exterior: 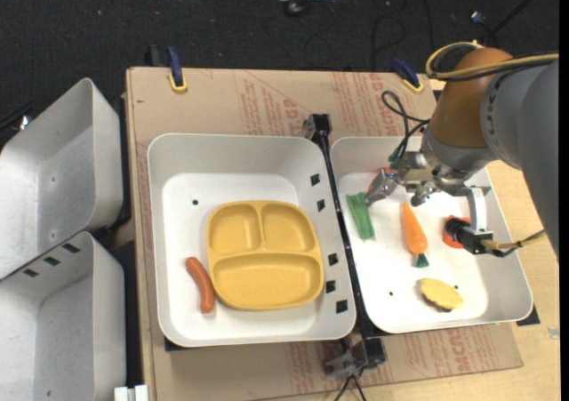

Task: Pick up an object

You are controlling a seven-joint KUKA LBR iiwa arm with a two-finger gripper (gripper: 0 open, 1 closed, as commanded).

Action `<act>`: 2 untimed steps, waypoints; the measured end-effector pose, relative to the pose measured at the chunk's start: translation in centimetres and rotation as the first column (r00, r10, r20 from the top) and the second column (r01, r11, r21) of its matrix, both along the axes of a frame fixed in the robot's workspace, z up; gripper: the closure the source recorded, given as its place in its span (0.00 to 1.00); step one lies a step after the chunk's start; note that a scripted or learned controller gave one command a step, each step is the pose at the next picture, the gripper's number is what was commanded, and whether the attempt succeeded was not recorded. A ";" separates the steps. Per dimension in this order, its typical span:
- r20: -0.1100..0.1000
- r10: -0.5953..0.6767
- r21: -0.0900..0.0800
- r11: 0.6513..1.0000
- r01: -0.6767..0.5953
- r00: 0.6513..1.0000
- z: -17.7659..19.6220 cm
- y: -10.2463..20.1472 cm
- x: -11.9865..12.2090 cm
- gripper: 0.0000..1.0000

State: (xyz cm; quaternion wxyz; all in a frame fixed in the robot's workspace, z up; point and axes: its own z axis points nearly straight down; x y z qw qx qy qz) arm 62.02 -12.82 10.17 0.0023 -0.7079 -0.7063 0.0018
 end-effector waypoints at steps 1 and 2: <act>0.008 0.000 -0.002 1.000 0.000 1.000 1.4 0.0 0.2 1.00; 0.011 0.004 -0.002 1.000 -0.004 1.000 5.9 0.4 0.0 1.00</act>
